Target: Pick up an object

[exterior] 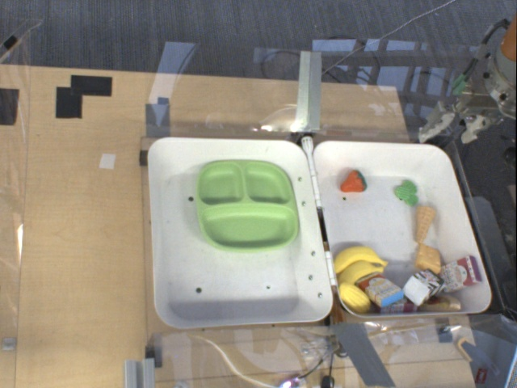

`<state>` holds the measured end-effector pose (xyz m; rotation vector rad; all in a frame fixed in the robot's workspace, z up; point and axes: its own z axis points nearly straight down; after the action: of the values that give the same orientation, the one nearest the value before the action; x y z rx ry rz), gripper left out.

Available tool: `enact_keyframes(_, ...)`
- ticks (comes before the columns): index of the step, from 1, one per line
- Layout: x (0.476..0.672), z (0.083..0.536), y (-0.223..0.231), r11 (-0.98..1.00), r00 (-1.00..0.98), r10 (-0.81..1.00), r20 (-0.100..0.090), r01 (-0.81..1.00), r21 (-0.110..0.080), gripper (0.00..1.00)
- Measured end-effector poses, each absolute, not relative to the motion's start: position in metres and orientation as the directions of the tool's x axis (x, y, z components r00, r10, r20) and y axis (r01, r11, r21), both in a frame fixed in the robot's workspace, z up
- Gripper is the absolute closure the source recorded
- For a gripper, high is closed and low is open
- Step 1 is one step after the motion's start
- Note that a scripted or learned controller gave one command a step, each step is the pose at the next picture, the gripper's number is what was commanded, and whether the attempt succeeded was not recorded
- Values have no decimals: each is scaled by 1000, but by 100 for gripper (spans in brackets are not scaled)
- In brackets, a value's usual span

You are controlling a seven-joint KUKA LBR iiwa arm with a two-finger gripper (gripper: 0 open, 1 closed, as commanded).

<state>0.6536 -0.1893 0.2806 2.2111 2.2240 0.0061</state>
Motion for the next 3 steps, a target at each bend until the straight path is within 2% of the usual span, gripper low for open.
enact_keyframes(1,656,294,-188,13,-13,1000,-4,1000,14,100)
enact_keyframes(2,670,235,-179,16,-16,1000,-2,1000,6,100)
enact_keyframes(3,671,198,-138,82,-82,997,-1,997,7,100)
